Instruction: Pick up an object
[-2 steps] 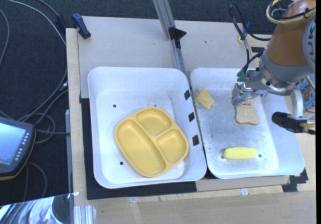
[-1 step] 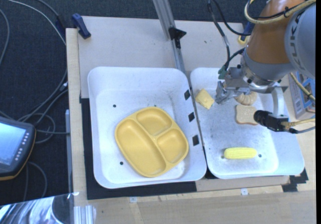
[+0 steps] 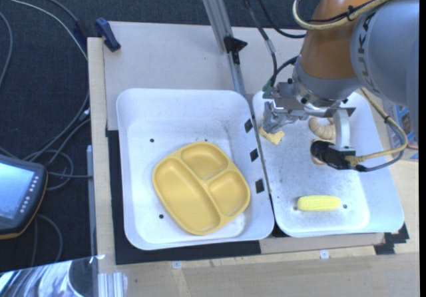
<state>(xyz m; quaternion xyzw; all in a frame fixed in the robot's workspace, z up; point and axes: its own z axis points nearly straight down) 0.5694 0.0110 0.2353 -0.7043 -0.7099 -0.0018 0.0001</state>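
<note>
One pale yellow piece (image 3: 271,135) pinched in gripper (image 3: 273,124) over right bin's (image 3: 379,212) far-left corner; lift apparently begun, completion unconfirmed.

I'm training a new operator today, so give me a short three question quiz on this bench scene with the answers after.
1. True or false: the yellow divided plate lies in the left bin.
2. Which item lies nearest the front edge of the right bin? A) corn cob B) tan curved piece C) pale yellow piece
3. Fill in: the tool hangs over the right bin's ____ corner, beside the divide.

Key
1. True.
2. A: the corn cob lies near the front; the tan curved piece and pale yellow piece lie farther back.
3. Back left.
</note>
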